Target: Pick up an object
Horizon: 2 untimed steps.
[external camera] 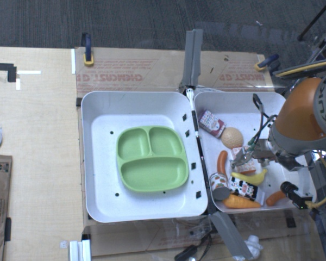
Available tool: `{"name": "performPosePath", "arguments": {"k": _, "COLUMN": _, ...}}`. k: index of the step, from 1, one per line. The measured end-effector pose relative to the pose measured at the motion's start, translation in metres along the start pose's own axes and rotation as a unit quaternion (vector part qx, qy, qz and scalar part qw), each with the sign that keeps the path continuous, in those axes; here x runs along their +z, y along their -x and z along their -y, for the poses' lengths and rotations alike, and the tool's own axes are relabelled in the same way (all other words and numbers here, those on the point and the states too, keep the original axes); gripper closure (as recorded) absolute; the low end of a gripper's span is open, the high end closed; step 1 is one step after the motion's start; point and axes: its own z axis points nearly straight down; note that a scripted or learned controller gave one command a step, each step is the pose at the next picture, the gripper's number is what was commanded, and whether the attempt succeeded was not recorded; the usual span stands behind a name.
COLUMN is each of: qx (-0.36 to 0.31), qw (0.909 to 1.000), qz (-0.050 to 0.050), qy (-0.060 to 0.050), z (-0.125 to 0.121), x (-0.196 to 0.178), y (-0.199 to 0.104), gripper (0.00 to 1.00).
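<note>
The arm (299,118) reaches in from the right and sets the gripper (243,159) low over the right bin (271,99), in the middle of the clutter there. The gripper sits directly above a banana (251,173) and just right of a sausage (223,162). Whether the gripper is spread or closed cannot be determined from this angle, and nothing is visibly held.

Other candidates lie close by: a tan ball (232,137) and a red carton (212,123) on the far side, a black-and-white patterned box (243,188) and a carrot (242,202) on the near side. The left bin (98,145) holds a green divided plate (152,158), well apart from the gripper.

The step in hand appears to be the descent onto a target, most likely the banana. The next move calls for closing squarely on a single item, then a straight vertical lift. The tight packing raises the risk of a pinch on two items or a slip.
</note>
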Motion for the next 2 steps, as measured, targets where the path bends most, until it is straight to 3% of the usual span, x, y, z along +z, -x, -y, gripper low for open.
{"name": "performPosePath", "arguments": {"k": 1, "qx": 0.002, "qw": 1.0, "qz": 0.0, "qy": -0.001, "z": 0.0, "x": -0.008, "y": 0.001, "gripper": 1.0}}
{"name": "performPosePath", "arguments": {"k": 2, "qx": 0.088, "qw": 0.9961, "qz": 0.001, "qy": 0.0, "z": -0.042, "x": -0.1, "y": -0.054, "gripper": 1.0}}
